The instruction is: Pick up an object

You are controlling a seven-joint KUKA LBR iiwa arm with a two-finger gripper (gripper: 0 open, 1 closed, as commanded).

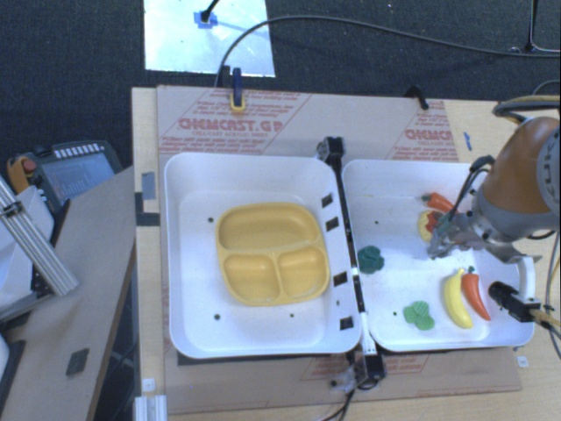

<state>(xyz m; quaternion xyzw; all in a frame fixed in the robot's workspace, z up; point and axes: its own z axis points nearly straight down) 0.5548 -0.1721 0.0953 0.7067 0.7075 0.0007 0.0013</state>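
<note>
the pincer (pixel 436 246) hung low in the right bin (pixel 386 191), near a banana (pixel 455 298). its opening could not be determined. a yellow tray (pixel 267 253) occupied the left bin (pixel 188 235).

The black divider (pixel 344 244) between the two bins is the landmark: just right of it lies a dark green toy (pixel 371 259), and beyond that an open stretch of white floor of the right bin (pixel 394 209) runs up to the far wall. Farther right the arm (pixel 521 182) and gripper (pixel 438 246) block the way above an orange-and-yellow cluster (pixel 432 216), while a light green toy (pixel 419 315), banana (pixel 455 299) and red-orange pepper (pixel 476 295) crowd the near edge. Left of the divider, a yellow compartment tray (pixel 269 253) takes the middle of the left bin (pixel 188 261), leaving bare floor around it.
</note>
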